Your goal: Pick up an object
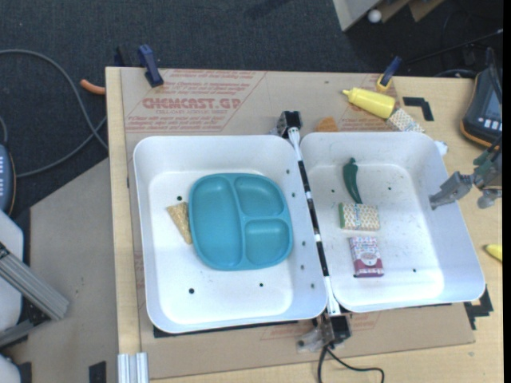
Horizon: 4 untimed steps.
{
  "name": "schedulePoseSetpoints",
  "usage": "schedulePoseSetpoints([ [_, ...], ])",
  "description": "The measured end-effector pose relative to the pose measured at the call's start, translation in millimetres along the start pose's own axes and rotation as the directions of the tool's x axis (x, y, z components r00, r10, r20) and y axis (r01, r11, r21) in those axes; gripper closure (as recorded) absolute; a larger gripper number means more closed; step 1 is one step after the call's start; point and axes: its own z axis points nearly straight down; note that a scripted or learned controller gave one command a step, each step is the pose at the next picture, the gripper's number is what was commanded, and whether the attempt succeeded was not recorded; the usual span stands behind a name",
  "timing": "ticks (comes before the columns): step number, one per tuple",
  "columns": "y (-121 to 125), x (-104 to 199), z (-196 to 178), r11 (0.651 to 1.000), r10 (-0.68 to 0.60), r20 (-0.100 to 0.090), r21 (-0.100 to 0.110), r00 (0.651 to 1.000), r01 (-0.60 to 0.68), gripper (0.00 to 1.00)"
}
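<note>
- We see the hand (461, 188) at 3 o'clock, over the right bin's (455, 238) rim; we cannot tell its state.
- In that bin lie a green pepper (351, 179), a patterned sponge (359, 215) and a red packet (366, 257).
- A teal divided plate (240, 220) fills the left bin (160, 214), covering part of a cracker (180, 218) at its 9 o'clock.

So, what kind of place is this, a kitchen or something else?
Probably a robotics lab bench, not a kitchen. Two white bins sit clamped on a board, loose cables run over the dark floor, and the items are toy-like test props: a teal tray and a green pepper.
</note>
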Motion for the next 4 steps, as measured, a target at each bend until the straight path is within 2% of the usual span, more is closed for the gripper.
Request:
schedulePoseSetpoints([
  [1, -14.7, 67.0, 89.5, 1.000, -0.001, -0.001, 0.001, 1.000, 0.001, 0.00],
  [2, -17.8, 88.5, 193.3, 1.000, 0.000, -0.001, 0.000, 1.000, 0.000, 0.00],
  [3, -17.7, 88.6, 183.7, 1.000, 0.001, 0.000, 0.000, 1.000, -0.001, 1.00],
  [4, 43.5, 161.8, 93.7, 1.000, -0.001, -0.001, -0.001, 1.000, 0.001, 1.00],
])
